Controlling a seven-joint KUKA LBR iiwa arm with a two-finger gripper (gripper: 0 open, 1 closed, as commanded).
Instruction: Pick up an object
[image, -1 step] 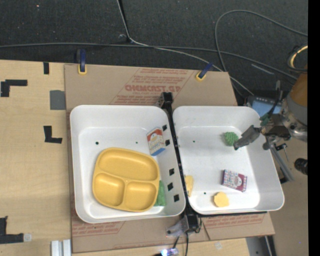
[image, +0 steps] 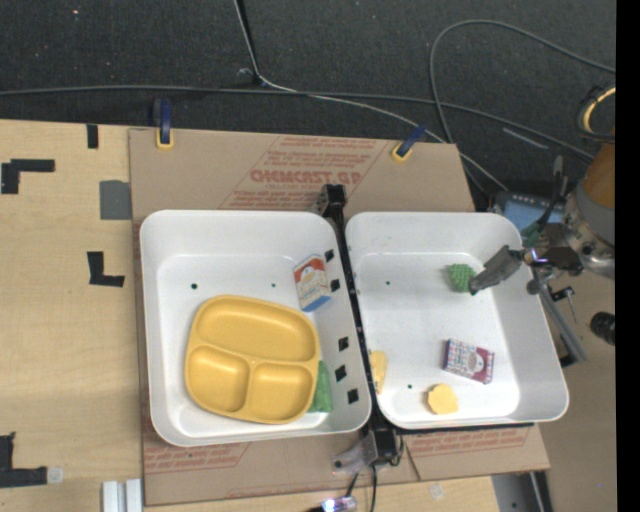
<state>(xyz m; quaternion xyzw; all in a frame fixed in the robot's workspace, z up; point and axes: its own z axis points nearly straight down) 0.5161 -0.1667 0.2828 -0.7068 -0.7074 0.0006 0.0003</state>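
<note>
In the right bin (image: 520, 330), a small green lumpy object (image: 459, 276) lies near the back. My gripper (image: 480, 281) reaches in from the right over the bin's far right rim, its dark tip right beside the green object and touching or nearly touching it. A purple patterned box (image: 468, 360) lies lower in the same bin. A yellow round piece (image: 441, 399) sits near the front wall. Another yellow piece (image: 377, 368) rests against the left wall of that bin.
The left bin (image: 160, 300) holds a yellow divided plate (image: 252, 358), a small white, red and blue carton (image: 313, 283) and a green item (image: 322, 388) wedged beside the plate. Black clips (image: 335, 200) join the bins along the middle. Cables run across the dark back.
</note>
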